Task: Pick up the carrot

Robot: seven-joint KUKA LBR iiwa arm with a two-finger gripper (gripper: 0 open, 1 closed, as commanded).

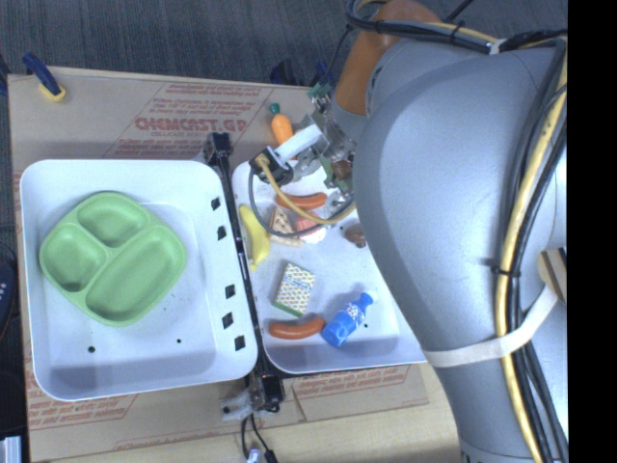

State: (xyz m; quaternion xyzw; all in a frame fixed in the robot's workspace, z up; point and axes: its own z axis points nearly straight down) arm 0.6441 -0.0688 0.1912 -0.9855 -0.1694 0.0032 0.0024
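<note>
Beside the gripper [313,162], carrot [281,127] apparently just above-left, jaw state unclear

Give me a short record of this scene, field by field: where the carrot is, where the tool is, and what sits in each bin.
carrot: top edge of right bin, orange with green tip
tool: over upper part of right bin, below the carrot; finger state unclear
left bin: green divided plate
right bin: banana, two sausages, blue bottle, patterned packet
carrot held: not visibly
</note>
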